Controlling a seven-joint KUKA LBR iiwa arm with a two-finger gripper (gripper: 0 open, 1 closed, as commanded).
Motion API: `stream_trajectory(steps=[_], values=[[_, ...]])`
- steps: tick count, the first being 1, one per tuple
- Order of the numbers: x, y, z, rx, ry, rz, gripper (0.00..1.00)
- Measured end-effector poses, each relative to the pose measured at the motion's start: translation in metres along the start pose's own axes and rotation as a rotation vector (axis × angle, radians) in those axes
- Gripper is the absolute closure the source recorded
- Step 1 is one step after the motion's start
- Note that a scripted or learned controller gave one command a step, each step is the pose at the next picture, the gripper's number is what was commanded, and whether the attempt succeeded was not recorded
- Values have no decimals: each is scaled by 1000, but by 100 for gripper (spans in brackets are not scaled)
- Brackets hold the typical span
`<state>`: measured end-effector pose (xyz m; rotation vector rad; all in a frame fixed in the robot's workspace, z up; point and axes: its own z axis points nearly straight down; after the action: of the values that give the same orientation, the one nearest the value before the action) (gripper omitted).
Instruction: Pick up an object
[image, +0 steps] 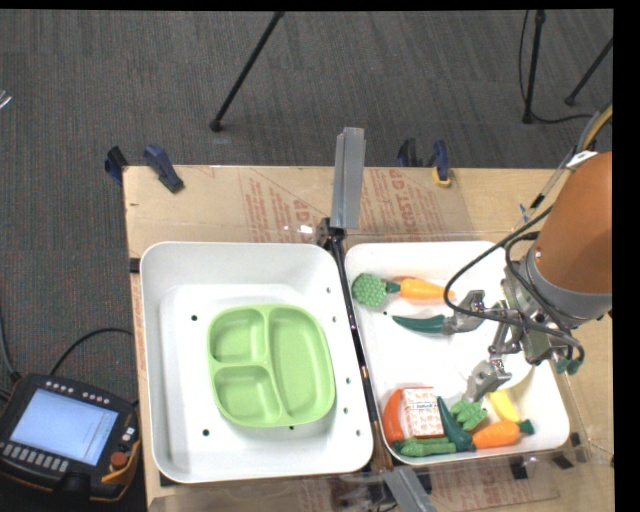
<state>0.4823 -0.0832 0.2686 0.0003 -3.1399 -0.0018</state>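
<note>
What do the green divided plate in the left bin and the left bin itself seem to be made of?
The light green three-compartment plate looks like moulded plastic with a matte finish: even colour, rounded edges, soft raised dividers. The shallow white left bin also looks like plastic, smooth and slightly glossy, with rounded corners and a faint sheen along its rim. Neither can be told for sure.

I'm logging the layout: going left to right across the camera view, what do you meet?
Teach pendant → green divided plate in the left bin → green-topped carrot → orange carton → gripper → yellow piece.
</note>
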Motion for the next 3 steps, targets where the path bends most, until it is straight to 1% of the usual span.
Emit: stream_trajectory(steps=[1, 2, 3], values=[[-121, 6, 87, -2, 8, -56, 0], [-151, -10, 182, -2, 8, -77, 0], [-163, -31, 180, 0, -5, -147, 0]])
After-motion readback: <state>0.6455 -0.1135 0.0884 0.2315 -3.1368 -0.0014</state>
